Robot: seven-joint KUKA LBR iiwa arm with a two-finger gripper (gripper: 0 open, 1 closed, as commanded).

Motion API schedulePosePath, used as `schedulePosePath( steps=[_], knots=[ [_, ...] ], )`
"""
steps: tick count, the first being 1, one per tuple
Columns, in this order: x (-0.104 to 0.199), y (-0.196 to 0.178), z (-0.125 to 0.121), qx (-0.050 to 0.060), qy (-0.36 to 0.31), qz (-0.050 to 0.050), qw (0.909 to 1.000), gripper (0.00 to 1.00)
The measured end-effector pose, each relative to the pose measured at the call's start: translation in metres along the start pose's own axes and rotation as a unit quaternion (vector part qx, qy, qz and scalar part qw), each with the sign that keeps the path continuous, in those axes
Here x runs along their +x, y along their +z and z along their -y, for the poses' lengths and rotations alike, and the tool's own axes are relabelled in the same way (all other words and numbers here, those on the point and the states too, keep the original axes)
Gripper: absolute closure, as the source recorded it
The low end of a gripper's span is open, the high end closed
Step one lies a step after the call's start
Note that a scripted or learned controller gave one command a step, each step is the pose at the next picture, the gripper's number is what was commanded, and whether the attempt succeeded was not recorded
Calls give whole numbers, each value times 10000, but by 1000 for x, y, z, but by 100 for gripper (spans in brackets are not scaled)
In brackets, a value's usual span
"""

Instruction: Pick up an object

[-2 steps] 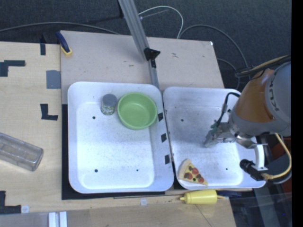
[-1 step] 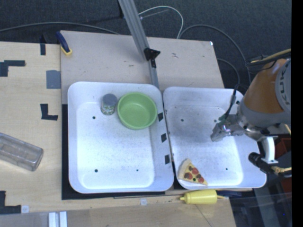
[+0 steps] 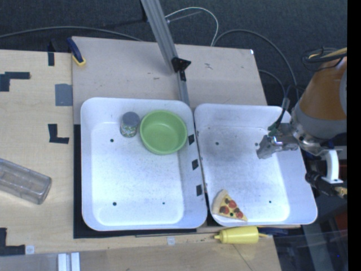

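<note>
Inside left bin (image 3: 96,151): bowl (image 3: 163,131), can (image 3: 130,124); right bin (image 3: 248,117): pizza slice (image 3: 228,206).

Left bin (image 3: 96,208): bowl (image 3: 163,132) at back edge, can (image 3: 130,124) touching its left side. Right bin (image 3: 248,117): pizza slice (image 3: 228,206) in front-left corner, gripper (image 3: 265,149) over right edge. Bottle (image 3: 237,235) on bench (image 3: 113,66) just beyond right bin's front edge.

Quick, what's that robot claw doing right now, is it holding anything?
Gripper: over the right bin, nothing seen in its grasp; whether it is open or closed cannot be told.
</note>
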State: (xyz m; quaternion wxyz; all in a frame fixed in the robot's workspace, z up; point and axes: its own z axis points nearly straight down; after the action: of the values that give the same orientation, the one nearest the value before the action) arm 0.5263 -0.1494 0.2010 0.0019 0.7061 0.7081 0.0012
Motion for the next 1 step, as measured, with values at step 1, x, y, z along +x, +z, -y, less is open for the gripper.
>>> schedulePosePath(
  steps=[1],
  knots=[
    [0, -53, -2, -4, 3, 3, 10000, 100]
  ],
)
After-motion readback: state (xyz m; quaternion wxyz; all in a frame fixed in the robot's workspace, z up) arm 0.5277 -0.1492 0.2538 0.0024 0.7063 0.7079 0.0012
